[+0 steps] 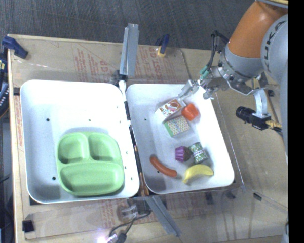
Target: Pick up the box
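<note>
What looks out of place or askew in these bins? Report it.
Nothing is spilled or visibly damaged. The small carton box lies tipped on its side, leaning against the green patterned box, not standing square. The other toy foods lie loose in the right bin, and the green divided tray sits flat in the left bin.

We see two bins side by side on the worktop (66, 67). The left bin (40, 100) holds a tray (90, 163) in its near half. The right bin (147, 115) holds the remaining items. The carton (171, 108) lies farthest back, with the box (177, 126) touching its near side and the ball (190, 112) just right of both. Nearer, the plum (181, 154) and can (197, 153) sit side by side. The sausage (163, 167) lies near-left, the banana (197, 172) near-right. The gripper (195, 88) hangs over the bin's far edge.
</note>
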Robot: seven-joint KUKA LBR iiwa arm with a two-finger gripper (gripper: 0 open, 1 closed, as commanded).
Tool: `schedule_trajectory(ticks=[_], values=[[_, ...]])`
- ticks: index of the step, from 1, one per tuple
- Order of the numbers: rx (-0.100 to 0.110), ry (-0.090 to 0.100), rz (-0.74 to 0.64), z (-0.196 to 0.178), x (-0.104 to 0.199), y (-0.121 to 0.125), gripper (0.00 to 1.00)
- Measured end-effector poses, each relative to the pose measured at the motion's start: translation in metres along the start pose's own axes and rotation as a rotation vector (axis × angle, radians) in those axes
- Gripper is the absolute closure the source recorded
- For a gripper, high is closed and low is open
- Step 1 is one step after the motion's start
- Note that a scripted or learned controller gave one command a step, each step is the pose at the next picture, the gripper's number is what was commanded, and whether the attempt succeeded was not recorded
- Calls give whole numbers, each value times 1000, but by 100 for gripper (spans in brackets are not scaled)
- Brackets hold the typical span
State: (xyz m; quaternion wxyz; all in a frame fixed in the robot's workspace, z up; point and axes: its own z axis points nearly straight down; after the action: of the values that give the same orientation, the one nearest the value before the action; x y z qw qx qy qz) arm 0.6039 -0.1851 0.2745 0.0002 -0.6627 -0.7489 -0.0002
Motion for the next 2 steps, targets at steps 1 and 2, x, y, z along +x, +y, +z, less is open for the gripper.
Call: schedule_trajectory(ticks=[1,2], values=[[3,1,-231,128,40,1,0],[0,-2,-434,114,-11,-6,0]])
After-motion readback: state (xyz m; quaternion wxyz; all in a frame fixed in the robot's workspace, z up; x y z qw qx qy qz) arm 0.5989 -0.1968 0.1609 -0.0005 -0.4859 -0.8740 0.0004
